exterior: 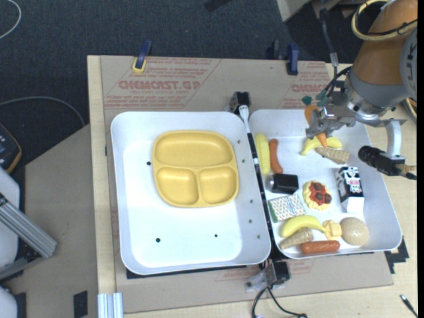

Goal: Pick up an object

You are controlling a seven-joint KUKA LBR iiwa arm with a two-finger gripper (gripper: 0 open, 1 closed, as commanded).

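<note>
Camera view has me looking down on the tabletop [199, 78] with both white bins side by side. My left bin [132, 197] carries a yellow divided tray [195, 166]; the right bin [381, 197] is crowded with toy food.

My pincer [322, 126] sits low over the far end of the right bin, right on top of a small cluster: an orange carrot-like piece [311, 113], a yellow piece [310, 147] and a tan cone-like item [333, 154]. How wide the pincer stands I cannot tell from this angle, and I see nothing clearly caught in it, so I claim no hold.

I read this as the reach-and-grasp step, not yet a lift. Elsewhere in that bin lie a corn cob [263, 152], a hot dog [274, 156], a small pizza [317, 195], a milk carton [350, 189] and a banana [301, 226], all untouched.

Next I need a firm close on one piece, likely the carrot, then a straight rise clear of the neighbours. The pieces are touching, so I could pinch two or nudge one aside.
</note>
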